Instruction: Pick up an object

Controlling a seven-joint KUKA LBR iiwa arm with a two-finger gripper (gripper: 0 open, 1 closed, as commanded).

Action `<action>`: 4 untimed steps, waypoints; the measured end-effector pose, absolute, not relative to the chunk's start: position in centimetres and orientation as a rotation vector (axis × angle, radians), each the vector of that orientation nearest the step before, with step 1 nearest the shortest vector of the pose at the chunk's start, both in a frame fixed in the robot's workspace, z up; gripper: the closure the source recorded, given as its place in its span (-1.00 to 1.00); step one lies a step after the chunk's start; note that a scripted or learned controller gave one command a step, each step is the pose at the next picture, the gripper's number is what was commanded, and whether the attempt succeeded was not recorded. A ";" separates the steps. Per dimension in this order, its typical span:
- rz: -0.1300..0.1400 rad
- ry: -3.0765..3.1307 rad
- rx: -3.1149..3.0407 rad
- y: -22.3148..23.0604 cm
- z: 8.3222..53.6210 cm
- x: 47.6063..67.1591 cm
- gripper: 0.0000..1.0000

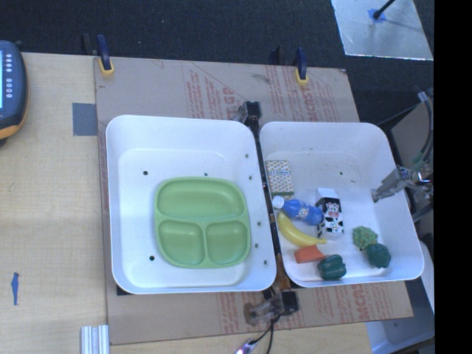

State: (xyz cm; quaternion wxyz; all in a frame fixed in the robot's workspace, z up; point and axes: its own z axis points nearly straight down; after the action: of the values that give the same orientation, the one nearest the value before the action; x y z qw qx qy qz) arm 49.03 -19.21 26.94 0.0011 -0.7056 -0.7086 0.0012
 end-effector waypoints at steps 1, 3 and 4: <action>0.013 -2.215 -2.208 -21.2 14.9 47.3 -1.00; 0.001 -2.229 -2.216 -20.7 11.9 47.7 1.00; -0.008 -2.239 -2.221 -21.2 21.4 55.4 1.00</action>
State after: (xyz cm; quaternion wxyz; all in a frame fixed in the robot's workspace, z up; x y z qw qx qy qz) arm 55.39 -21.19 21.44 -0.0061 -0.7043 -0.7099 -0.0025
